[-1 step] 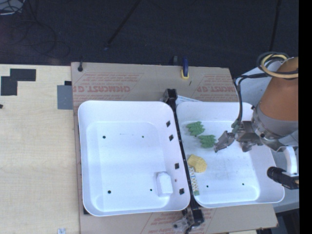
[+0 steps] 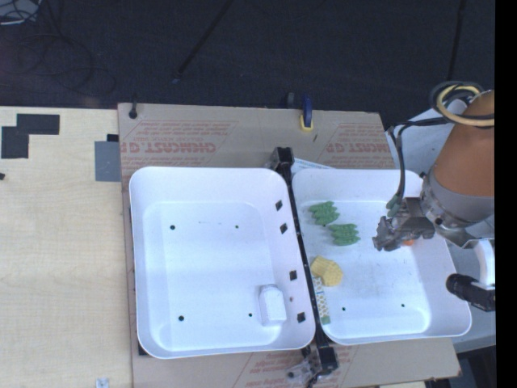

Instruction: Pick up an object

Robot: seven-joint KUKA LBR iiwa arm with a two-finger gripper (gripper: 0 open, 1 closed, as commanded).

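Reaching in from the right, the grey arm (image 2: pixel 464 168) with its orange band hangs its claw (image 2: pixel 393 234) over the right bin (image 2: pixel 436 318). The claw is dark and blurry, so I cannot tell how it is set. Two green leafy toys sit in the right bin, to the left of the claw: one (image 2: pixel 324 212) farther back and one (image 2: pixel 344 234) nearer the claw. A yellow toy (image 2: pixel 326 271) lies in front of them, close to the bin's left wall. In the left bin (image 2: pixel 161 217), a small white block (image 2: pixel 271 303) rests near the front right corner. Both bins sit on the surface (image 2: pixel 56 257).
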